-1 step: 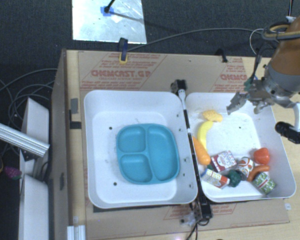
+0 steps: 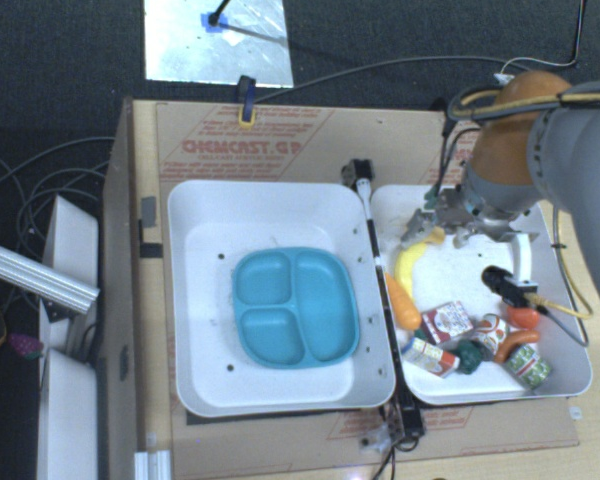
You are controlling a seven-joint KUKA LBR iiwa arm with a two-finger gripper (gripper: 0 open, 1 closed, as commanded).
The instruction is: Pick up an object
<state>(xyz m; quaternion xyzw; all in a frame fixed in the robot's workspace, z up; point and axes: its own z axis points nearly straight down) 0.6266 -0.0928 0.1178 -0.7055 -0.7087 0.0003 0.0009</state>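
Left shallow white bin (image 2: 205,218): one light-blue three-compartment plastic tray (image 2: 295,305), lying flat. Right shallow white bin (image 2: 570,368): yellow banana (image 2: 410,265); orange carrot-shaped piece (image 2: 402,304) against the left wall; red-and-white carton (image 2: 447,322); dark green item (image 2: 470,355); green can (image 2: 529,366). End effector (image 2: 442,223) low over the bin's far end, just above the banana. Brown cardboard-covered counter (image 2: 250,143) beneath.

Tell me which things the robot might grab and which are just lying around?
For the job:
- gripper, above the right bin
- banana
- orange carrot-like piece
- small red and white carton
- green can

Just lying about:
- blue divided plate in the left bin
- cardboard sheet
- shiny metal sheet
- cables
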